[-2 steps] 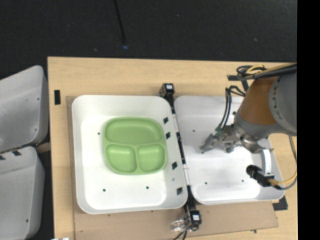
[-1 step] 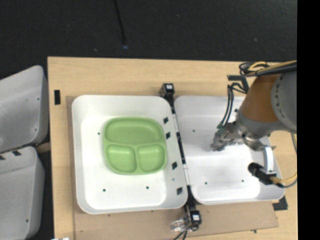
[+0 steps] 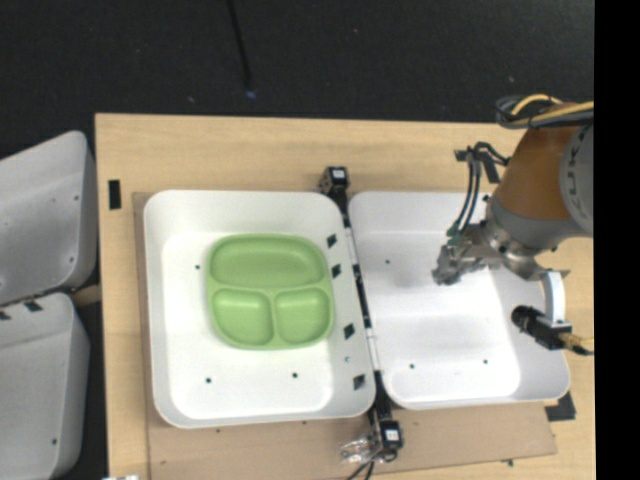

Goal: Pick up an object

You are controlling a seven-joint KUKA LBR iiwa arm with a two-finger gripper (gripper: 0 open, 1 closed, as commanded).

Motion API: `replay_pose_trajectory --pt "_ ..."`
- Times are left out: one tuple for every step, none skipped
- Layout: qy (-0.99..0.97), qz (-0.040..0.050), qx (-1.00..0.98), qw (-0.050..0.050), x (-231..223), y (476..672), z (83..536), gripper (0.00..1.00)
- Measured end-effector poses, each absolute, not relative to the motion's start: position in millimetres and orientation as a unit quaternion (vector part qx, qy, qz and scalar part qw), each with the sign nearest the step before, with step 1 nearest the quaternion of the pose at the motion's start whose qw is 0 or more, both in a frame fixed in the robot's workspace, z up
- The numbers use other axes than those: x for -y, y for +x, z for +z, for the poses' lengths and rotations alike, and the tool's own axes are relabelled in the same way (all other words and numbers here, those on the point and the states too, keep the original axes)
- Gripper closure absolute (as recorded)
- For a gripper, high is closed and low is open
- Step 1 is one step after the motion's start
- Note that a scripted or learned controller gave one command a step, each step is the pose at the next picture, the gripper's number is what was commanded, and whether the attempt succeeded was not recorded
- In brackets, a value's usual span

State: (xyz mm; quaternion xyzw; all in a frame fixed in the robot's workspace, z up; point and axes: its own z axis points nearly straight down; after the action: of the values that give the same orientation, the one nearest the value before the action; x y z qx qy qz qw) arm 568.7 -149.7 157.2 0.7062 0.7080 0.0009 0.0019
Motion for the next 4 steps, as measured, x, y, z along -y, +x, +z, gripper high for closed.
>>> replay_pose_trajectory --pt "0.706 0.0018 -0.708 0.003 148.3 560.8 214.0 1.00" --pt "0.706 0.0016 -0.709 0.003 142.0 568.8 263.7 1.00" --pt "0.705 0.0010 -0.710 0.001 89.0 585.8 269.0 1.00" --pt "0.705 -0.0002 -0.709 0.000 39.2 599.2 251.5 1.00"
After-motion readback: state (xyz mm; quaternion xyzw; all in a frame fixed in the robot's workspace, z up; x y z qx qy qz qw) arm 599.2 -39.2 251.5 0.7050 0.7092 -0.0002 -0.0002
